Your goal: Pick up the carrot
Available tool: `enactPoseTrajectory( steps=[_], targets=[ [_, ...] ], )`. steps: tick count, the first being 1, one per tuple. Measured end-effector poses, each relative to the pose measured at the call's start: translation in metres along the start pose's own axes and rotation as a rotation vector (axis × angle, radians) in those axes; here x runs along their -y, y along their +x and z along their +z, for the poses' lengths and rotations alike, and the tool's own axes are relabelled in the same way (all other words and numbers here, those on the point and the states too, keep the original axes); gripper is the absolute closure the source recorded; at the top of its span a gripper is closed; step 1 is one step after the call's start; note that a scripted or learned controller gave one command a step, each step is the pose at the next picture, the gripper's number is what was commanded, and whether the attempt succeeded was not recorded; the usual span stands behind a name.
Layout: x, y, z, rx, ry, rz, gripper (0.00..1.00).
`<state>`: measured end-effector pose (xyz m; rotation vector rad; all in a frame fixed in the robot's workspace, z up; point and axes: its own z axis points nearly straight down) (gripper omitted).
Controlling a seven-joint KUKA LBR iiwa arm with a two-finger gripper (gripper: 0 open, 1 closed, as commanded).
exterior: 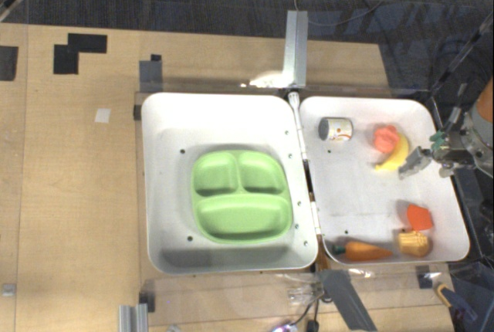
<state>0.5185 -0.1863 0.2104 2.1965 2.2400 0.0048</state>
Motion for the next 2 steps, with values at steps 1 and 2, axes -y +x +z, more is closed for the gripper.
enactPoseTrajectory(
  steps=[1, 2],
  targets=[
    [0.029, 0.032, -0.134, 0.001, -0.003, 0.015, 0.00],
    [0.029, 0.038, -0.173, 0.001, -0.001, 0.225, 0.00]
  ],
)
